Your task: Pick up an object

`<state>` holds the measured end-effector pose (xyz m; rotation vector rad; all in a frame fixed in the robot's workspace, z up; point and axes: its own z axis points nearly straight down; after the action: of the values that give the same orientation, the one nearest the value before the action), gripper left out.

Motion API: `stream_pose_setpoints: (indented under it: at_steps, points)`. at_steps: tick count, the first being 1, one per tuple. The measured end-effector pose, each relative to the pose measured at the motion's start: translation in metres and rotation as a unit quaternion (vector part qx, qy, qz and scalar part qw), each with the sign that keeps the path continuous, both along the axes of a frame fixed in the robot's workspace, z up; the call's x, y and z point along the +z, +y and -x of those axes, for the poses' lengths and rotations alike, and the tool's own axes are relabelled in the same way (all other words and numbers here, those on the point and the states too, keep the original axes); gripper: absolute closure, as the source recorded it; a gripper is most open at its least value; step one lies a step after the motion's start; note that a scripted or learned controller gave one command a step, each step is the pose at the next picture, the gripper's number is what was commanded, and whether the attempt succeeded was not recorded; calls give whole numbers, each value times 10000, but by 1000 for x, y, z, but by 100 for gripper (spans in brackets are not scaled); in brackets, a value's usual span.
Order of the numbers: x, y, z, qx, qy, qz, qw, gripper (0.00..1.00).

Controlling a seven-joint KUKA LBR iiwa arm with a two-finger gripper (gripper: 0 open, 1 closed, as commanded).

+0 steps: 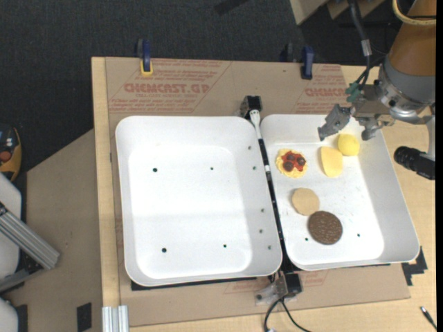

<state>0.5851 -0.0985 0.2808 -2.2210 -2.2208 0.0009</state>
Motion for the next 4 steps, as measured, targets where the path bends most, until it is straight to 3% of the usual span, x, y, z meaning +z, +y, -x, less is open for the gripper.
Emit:
stream_pose_setpoints:
  at_steps: [1, 2, 3, 4]
  points:
    - [-179, -13, -42, 3, 36, -5, 10000, 0]
    - [-197, 7, -77, 16, -23, 7, 10000, 0]
    - [-195, -112, -12, -51, 13, -42, 10000, 0]
    - [-185, -106, -16, 2, -12, -6, 10000, 100]
